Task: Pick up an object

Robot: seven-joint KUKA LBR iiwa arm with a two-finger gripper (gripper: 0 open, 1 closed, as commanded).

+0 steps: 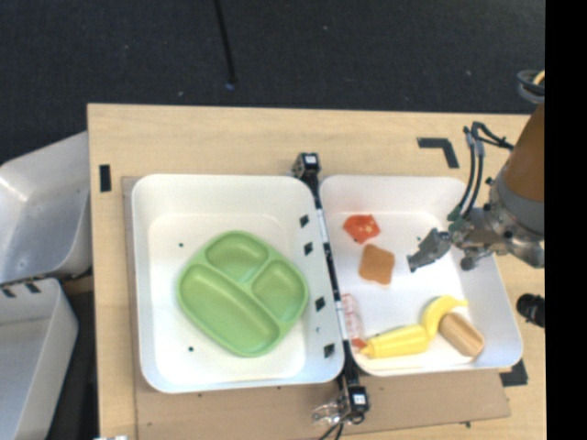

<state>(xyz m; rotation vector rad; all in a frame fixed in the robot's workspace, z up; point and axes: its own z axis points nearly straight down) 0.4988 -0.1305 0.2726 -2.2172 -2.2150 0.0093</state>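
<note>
Approach step: gripper [431, 251] at frame right, fingers wide, holding nothing. Next I drop onto brown block [377, 265].

I can't read a single word, number or label from here: nothing legible on the bench [229, 140], and the black corner marks carry no text.
</note>
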